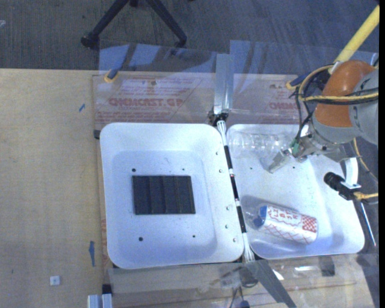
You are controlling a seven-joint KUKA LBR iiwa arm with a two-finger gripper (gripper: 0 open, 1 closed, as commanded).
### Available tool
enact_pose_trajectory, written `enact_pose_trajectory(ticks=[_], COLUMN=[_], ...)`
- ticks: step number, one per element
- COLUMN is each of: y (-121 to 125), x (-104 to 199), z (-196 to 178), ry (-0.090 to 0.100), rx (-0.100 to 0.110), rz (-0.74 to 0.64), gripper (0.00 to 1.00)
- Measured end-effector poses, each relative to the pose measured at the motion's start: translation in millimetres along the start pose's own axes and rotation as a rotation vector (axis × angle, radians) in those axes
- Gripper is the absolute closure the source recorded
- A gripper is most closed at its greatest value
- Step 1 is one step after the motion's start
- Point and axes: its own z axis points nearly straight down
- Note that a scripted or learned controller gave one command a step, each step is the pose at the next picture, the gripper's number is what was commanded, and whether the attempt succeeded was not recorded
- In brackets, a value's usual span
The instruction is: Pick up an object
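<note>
End effector [278, 162] is seen over right bin [337, 240], near clear bottle [255, 143]; finger state cannot be told. Red-white can [287, 220] is lying in bin's front; dark slab [163, 194] in left bin [120, 156]

Tan bench top [42, 180], dark carpet floor [48, 30] w/ black stand legs [135, 18].

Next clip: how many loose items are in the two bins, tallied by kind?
Dark ribbed rectangular pad, left bin: 1
Clear plastic bottle, right bin: 1
Red-and-white patterned tube with a blue cap, right bin: 1
Total: 3
</note>
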Motion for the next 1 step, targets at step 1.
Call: enact_pose_trajectory(ticks=[1], y=[-55.4], x=[55.8], z=[-29.8], ry=[0.019], rx=[-0.006], rz=[0.122], gripper=[0.00])
